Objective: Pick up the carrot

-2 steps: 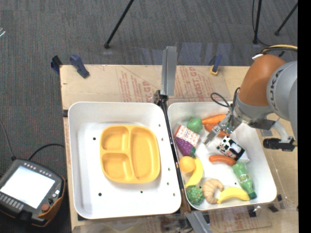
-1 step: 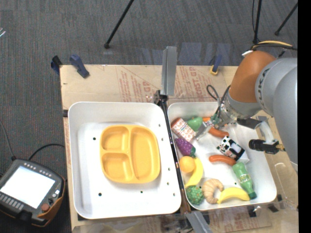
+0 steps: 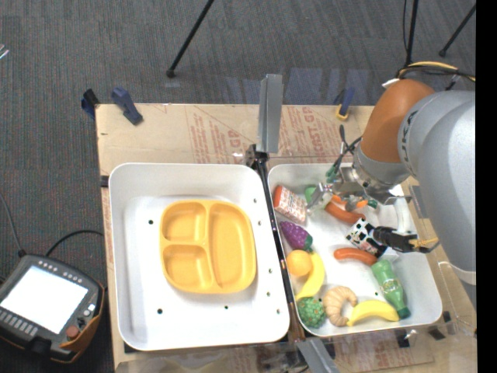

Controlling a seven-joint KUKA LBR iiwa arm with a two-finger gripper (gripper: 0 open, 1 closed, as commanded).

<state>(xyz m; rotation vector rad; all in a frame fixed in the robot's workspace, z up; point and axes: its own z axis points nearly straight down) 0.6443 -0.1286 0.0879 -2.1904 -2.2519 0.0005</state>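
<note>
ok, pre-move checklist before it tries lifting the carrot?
1. Target located: ok. The orange toy carrot lies in the right white bin, near its far edge.
2. Tool position: ok. The tool sits right over the carrot.
3. Grip on carrot: cannot tell. The wrist hides the contact.
4. Neighbours: not ok. The red snack packet and the black-and-white cow toy lie close by and could get caught.
5. Arm path: ok. Nothing stands above the right bin besides the arm.
6. Drop area: ok. The yellow divided plate in the left white bin holds nothing.
</note>
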